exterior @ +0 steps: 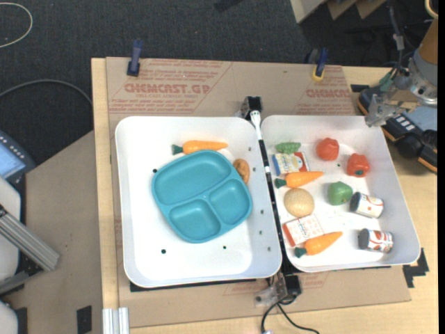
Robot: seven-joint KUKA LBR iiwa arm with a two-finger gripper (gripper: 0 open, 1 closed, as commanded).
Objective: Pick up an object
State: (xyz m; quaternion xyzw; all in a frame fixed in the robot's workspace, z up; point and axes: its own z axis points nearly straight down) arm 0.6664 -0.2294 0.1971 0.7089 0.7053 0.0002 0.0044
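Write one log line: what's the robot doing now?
claw: above right bin far corner | holding: nothing seen | toys: in bins | pick: not started

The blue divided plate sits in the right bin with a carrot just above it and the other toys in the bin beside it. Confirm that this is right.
Not quite. The camera view shows the blue divided plate in the left bin, not the right one. The rest holds: a carrot lies just above it, and the other toys fill the right bin beside it.

Claw [376, 110] at upper right, hanging low; nothing between fingers.
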